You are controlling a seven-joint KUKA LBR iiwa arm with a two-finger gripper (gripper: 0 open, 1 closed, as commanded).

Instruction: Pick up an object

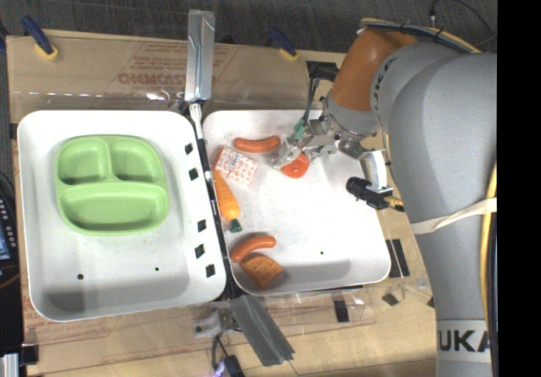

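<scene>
Pincer [297,150] low at frame centre over red tomato [295,167]; grip state unreadable. Grasp step; next, close and lift.

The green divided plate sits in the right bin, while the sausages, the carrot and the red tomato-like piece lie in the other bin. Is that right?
Not quite: the camera view shows the green divided plate in the left bin, not the right. The rest holds: the two sausages, the carrot and the red tomato-like piece lie in the other bin, the right one.
</scene>
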